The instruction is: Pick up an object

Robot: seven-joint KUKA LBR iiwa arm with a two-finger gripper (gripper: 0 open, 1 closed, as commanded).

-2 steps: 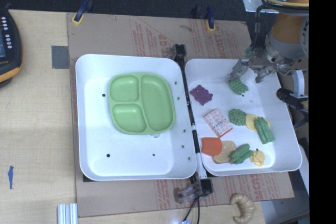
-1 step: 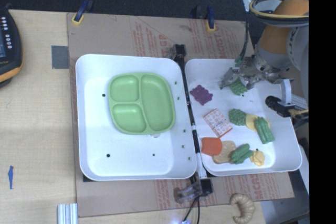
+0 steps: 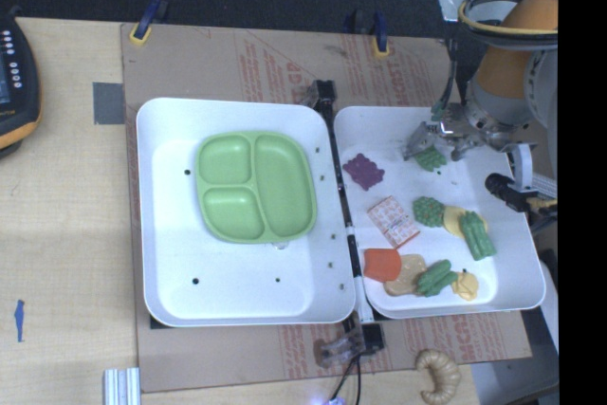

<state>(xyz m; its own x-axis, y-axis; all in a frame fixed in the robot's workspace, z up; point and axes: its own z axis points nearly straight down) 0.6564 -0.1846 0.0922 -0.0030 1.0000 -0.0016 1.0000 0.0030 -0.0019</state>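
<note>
Gripper [image 3: 432, 147] low in right bin [image 3: 379, 123], fingers straddling green toy [image 3: 432, 158], apparently closing on it. Purple piece [image 3: 363, 171] left; food cluster [image 3: 432, 247] below. Green plate [image 3: 256, 187] far left.

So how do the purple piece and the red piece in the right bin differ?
The purple piece has a jagged outline; the red piece is smooth and blocky. Purple lies alone near the bin's upper left; red touches a tan piece near the front edge. Both lie flat in the right bin.
</note>
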